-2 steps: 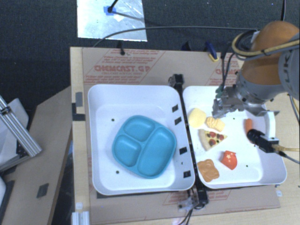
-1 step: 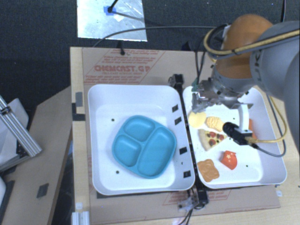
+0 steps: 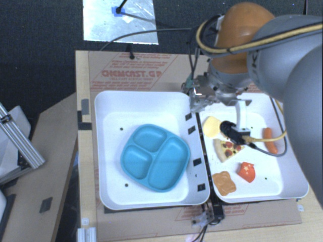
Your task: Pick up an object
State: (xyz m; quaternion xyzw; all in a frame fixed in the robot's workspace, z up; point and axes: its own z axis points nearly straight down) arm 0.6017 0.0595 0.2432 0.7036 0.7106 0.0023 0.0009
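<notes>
Camera view, looking down at a slant on two shallow white bins side by side on a sheet of printed cardboard (image 3: 131, 72).

The left bin (image 3: 108, 135) holds a blue divided plate (image 3: 155, 157) lying flat near its middle. The right bin (image 3: 275, 178) holds small toy foods, all resting on the bin floor:
- a pale yellow wedge (image 3: 211, 127) near the bin's upper left
- a pizza slice (image 3: 226, 148) just below the wedge
- a red piece (image 3: 247, 171) and an orange-brown piece (image 3: 223, 182) nearer the front
- a reddish sausage (image 3: 270, 140) toward the right wall

Nothing has been lifted, so the pick looks not yet done. A descent, a grasp and a raise are all left to do.

The grey arm (image 3: 287, 49) reaches in from the right, its orange band (image 3: 245, 21) high above the right bin. The wrist points downward. The gripper (image 3: 201, 101) sits over the right bin's upper left corner, close to the wall shared by the two bins. It is just above the yellow wedge, which is the nearest toy and probably the easiest one to pick. Whether the gripper is open or closed cannot be told from this angle, and no toy is visibly held in it.
</notes>
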